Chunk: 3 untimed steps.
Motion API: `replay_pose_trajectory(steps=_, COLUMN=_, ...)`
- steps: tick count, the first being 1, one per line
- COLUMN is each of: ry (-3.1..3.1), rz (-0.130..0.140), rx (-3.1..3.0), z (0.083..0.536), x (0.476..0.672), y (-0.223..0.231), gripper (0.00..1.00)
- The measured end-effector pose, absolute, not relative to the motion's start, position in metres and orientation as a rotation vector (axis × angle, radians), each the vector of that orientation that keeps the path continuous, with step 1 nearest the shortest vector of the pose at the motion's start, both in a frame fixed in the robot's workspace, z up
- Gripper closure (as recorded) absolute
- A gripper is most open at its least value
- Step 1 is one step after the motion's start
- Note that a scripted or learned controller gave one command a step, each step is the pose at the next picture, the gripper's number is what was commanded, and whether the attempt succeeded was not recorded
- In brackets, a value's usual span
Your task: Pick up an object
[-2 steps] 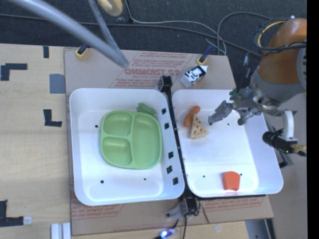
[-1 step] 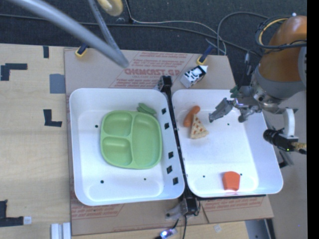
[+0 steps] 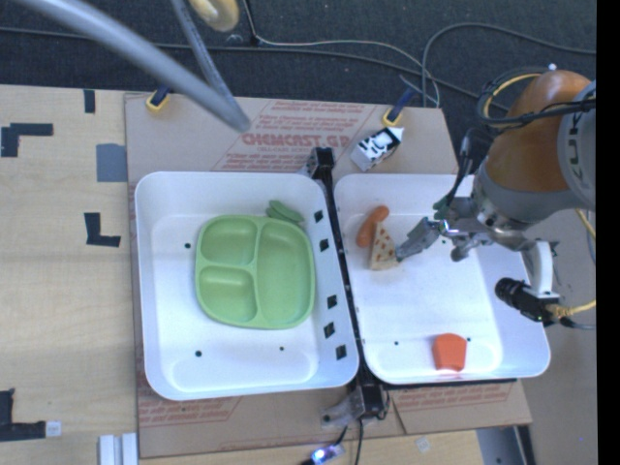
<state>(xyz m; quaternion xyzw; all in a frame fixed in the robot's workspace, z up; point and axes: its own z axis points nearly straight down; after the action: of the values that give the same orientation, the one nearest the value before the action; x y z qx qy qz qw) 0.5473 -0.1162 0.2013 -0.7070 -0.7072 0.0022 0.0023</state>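
The cheese wedge [image 3: 384, 250] lies at the right bin's [image 3: 504, 361] far-left, touching a hot dog [image 3: 371, 226]. The gripper [image 3: 418, 241] hovers just beside it — whether it is open or holding anything, I cannot tell. Likely a light, stiff toy — best pinched across its flat sides.

right bin: cheese wedge [image 3: 384, 250] touching orange sausage [image 3: 371, 227] | orange block [image 3: 449, 352] near front wall

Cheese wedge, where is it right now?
In the camera view the cheese wedge lies in the right bin, near the divider, touching the orange sausage, just left of the gripper.
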Motion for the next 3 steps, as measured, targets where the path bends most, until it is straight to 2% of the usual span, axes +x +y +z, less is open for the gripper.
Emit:
replay_pose_trajectory(steps=2, ry=-2.221, rz=0.005, rx=-2.218, z=0.086, x=0.54, y=-0.108, gripper=0.0)
replay_pose_trajectory(steps=3, ry=-2.222, rz=0.003, rx=-2.217, z=0.099, x=0.541, y=-0.107, gripper=1.0)
